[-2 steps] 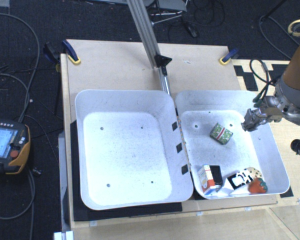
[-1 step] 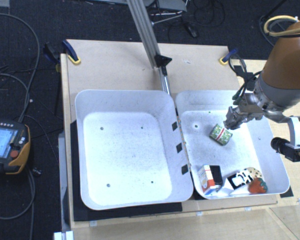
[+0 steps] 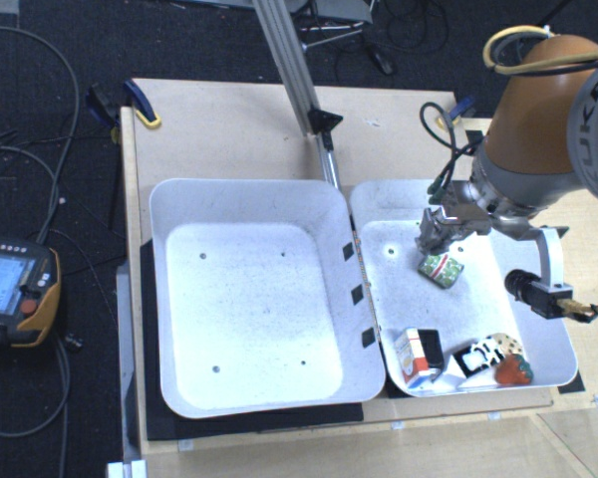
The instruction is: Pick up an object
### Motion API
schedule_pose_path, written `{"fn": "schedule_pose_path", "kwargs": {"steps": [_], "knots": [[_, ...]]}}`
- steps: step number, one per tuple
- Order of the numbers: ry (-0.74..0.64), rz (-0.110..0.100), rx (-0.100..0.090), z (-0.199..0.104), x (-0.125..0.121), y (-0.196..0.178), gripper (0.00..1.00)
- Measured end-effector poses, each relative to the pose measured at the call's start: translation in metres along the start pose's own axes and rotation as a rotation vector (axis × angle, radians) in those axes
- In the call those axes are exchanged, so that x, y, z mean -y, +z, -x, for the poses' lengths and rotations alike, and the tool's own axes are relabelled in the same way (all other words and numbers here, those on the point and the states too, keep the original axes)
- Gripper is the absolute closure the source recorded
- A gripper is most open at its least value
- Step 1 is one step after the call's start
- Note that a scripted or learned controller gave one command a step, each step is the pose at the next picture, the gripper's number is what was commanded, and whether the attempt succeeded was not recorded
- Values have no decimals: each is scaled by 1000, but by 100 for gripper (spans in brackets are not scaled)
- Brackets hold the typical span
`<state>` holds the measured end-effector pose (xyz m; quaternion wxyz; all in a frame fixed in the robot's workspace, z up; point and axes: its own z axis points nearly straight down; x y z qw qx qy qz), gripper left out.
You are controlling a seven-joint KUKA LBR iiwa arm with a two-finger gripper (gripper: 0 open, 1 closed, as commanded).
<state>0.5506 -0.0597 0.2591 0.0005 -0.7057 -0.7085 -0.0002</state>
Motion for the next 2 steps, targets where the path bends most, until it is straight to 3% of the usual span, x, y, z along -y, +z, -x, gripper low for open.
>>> {"fn": "schedule_pose_path", "kwargs": {"steps": [2], "knots": [[-1,-2,0,-112,-7,22,100]]}}
